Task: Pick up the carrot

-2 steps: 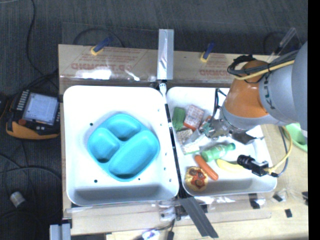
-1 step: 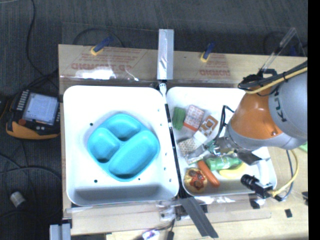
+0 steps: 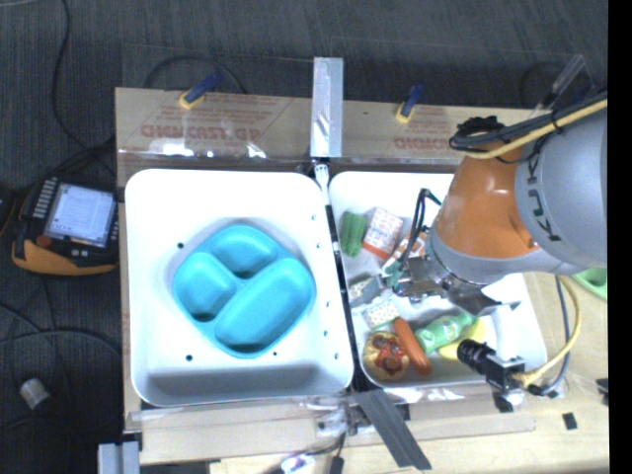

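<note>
- Orange and tapered, the carrot [image 3: 412, 347] lies in the right bin [image 3: 533, 314], near its front wall, pointing down and to the right; we place it just below the gripper [image 3: 420, 282] and slightly to its left.
- We judge it a light toy of hard, smooth plastic: stiff enough to bear a firm squeeze, not fragile, but slick, so it may slide out of a pinch near the narrow tip.
- We would take hold across its thicker upper half, with the fingers closing over the short width, not along its length.
- Crowding makes that awkward: a round brown and yellow item [image 3: 386, 355] touches the carrot on the side away from the arm, and a green bottle [image 3: 442, 332] lies against its other side, right under the wrist.
- We cannot tell how the jaws stand; the orange band and grey wrist of the arm [image 3: 513, 215] cover them from above.
- A small white block [image 3: 380, 313] and an orange-and-white carton [image 3: 383, 231] sit beside and beyond the gripper; what they are is hard to make out.
- The blue dish [image 3: 245, 286] in the left bin [image 3: 148, 265] lies well apart from the jaws.
</note>
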`<move>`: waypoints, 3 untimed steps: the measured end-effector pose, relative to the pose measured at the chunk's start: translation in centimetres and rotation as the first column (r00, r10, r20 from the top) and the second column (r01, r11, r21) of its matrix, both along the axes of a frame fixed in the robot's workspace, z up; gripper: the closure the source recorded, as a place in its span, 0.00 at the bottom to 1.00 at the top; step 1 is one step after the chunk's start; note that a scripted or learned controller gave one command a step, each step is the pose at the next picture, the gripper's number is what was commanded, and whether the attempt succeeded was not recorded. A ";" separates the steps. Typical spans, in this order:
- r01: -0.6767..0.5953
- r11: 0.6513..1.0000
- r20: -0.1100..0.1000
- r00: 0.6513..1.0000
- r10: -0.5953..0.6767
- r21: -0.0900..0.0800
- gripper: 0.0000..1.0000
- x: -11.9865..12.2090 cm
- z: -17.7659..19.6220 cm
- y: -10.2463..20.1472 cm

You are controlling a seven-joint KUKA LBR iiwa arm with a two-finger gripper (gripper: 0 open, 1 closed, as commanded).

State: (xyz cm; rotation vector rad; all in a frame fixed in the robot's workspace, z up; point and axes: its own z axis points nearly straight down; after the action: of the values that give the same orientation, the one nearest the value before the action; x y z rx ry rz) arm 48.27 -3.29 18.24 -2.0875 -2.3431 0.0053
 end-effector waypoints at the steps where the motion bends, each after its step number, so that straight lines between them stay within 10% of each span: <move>1: 0.098 0.995 -0.001 0.995 -0.098 -0.001 0.00 -0.1 -4.0 -9.3; 2: -0.089 0.996 0.014 0.996 0.089 -0.006 0.00 0.3 -9.3 -6.5; 3: 0.477 0.879 0.014 0.879 -0.477 0.005 0.00 3.1 -9.3 -13.5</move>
State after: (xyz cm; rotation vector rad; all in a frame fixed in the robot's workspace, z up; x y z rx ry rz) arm 51.41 -16.81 8.95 -2.6079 -1.7617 -0.0128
